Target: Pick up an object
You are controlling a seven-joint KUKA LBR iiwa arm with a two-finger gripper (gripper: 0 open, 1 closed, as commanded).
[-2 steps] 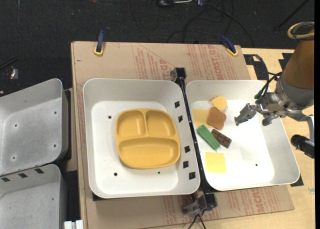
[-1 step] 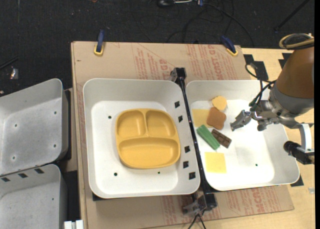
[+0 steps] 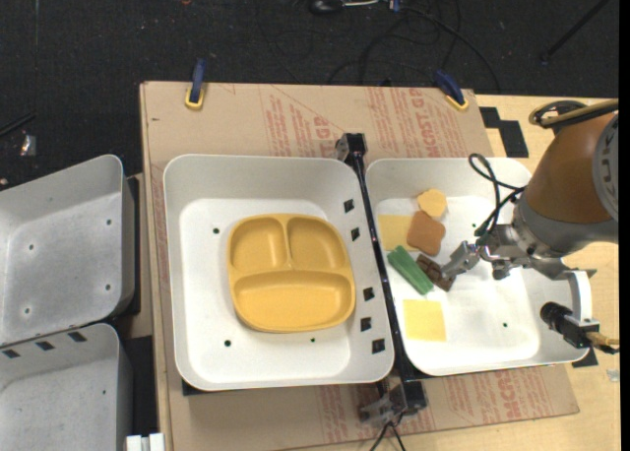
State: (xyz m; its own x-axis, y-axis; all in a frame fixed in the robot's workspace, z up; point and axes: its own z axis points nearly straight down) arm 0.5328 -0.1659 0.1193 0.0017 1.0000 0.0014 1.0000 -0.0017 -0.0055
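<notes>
Hand (image 3: 455,264) sits low in the right bin (image 3: 492,341), reaching in from the right w/ the grey arm and its orange band behind it; tip is at the near-right edge of the small cluster of items. Can't tell from this angle whether it's spread or pressed together, and nothing visibly sits in it, so no grasp to claim. Objs are all on the bin floor: orange piece (image 3: 431,203) farthest, brown block (image 3: 425,233) just near of it, pale yellow square (image 3: 394,231) to their left, green stick (image 3: 409,270) lying at a slant near the divider, a dark brown bit (image 3: 434,273) touching or just beside the hand tip, and a yellow square (image 3: 424,320) nearer, apart from the rest. Left bin (image 3: 197,341) holds a yellow divided tray (image 3: 291,273), well apart from the hand. Progress, my read: approach looks done, hand is down at the dark bit/green stick; grip and lift not yet done, so task is early-to-mid at best.
</notes>
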